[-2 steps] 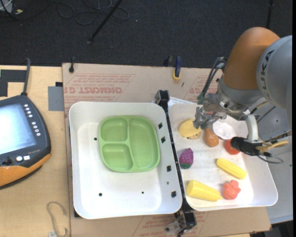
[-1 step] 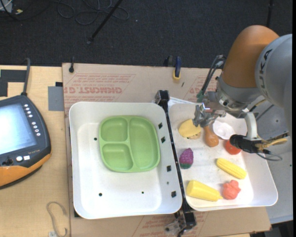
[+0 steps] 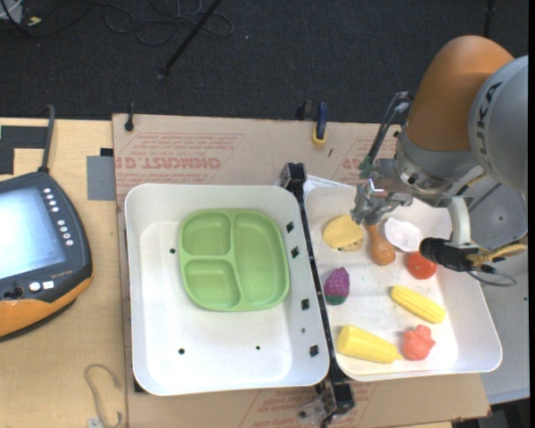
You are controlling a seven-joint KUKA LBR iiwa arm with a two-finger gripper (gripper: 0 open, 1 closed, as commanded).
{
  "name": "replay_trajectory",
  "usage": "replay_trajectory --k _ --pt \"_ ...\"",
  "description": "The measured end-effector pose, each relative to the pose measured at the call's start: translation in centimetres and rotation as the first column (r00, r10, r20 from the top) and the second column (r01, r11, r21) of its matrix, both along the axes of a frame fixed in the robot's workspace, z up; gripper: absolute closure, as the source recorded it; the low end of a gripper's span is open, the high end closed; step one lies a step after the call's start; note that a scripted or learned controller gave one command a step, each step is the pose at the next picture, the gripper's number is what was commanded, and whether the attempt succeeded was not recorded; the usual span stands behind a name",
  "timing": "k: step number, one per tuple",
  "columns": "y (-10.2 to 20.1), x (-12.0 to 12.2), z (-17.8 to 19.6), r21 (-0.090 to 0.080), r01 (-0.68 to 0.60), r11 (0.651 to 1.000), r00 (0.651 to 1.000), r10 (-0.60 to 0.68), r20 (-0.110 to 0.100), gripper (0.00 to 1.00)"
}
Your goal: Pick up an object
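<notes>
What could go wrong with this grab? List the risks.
1. The gripper sits right where the yellow piece, the brown piece and the white piece crowd together, so it may knock one aside or pinch two.
2. It is close to the divider between the bins, so a nudged piece could jam there.

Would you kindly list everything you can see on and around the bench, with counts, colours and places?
divided plate: 1, light green, in the left bin
left bin: 1, white
right bin: 1, white, holding the toy foods
lemon-like piece: 1, yellow, top left of right bin
grapes: 1, purple, left edge of right bin
corn cob: 1, yellow, centre right
yellow wedge: 1, front of right bin
pink-red lump: 1, beside the wedge
tomato-like piece: 1, red
brown drumstick-like piece: 1, below the gripper
white piece: 1, beside it
control pendant: 1, grey and orange, far left
gripper: 1, over the right bin's back
</notes>
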State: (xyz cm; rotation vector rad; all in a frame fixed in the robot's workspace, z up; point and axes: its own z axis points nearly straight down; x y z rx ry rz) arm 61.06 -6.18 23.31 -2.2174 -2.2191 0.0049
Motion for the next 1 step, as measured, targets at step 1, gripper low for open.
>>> replay_trajectory --k 1 --pt "0.26 -0.01 -0.55 0.0 0.001 1.0 1.0 -0.001 -0.003 1.0"
